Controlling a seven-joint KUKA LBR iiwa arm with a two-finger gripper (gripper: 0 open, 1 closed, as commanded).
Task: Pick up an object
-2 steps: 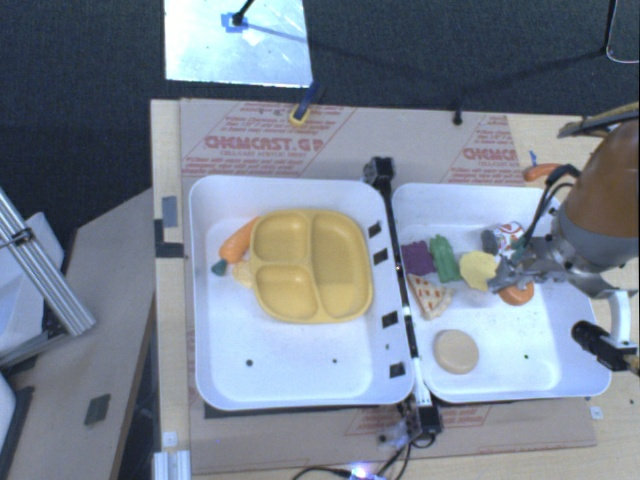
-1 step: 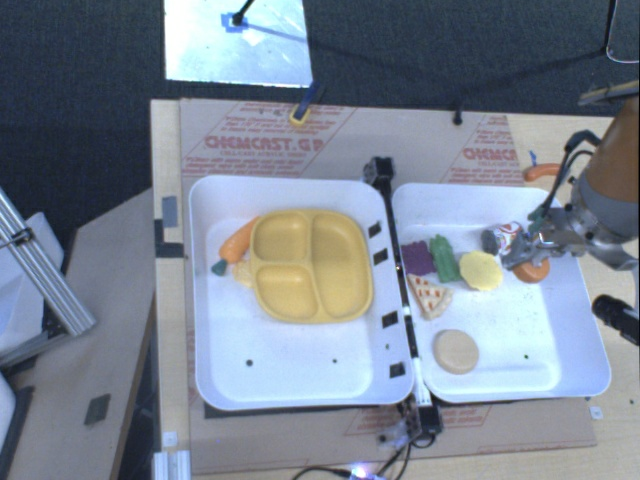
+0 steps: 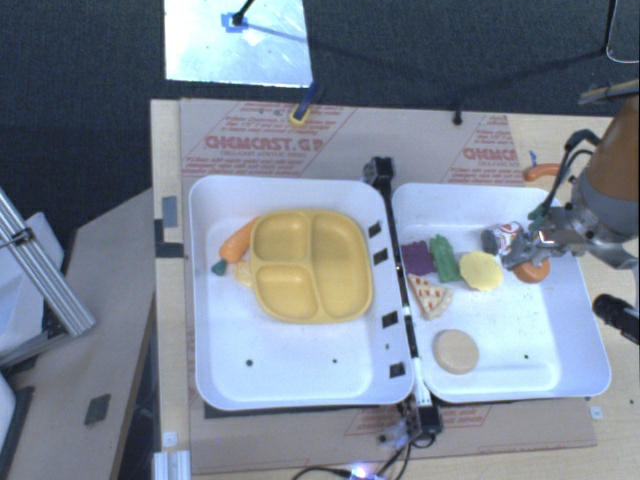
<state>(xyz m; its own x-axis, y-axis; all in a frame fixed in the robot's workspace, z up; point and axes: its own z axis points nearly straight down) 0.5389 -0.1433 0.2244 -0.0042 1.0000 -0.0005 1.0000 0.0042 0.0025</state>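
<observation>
My gripper (image 3: 512, 247) hangs low over the right bin (image 3: 545, 360), near its upper right part. An orange piece (image 3: 532, 273) lies just under and beside it, partly hidden. Left of the gripper sit a yellow rounded toy (image 3: 481, 270), a green piece (image 3: 444, 258) and a purple piece (image 3: 417, 258). A red-and-tan wedge (image 3: 428, 295) lies below those. A tan disc (image 3: 456, 351) rests near the bin's front. Nothing is visibly lifted by the gripper.
The left bin (image 3: 290, 373) holds a yellow divided plate (image 3: 305, 265) with an orange carrot (image 3: 237, 240) at its left edge. A black hinged divider (image 3: 392, 268) runs between the bins. A dark cylinder (image 3: 616, 316) juts in at the right.
</observation>
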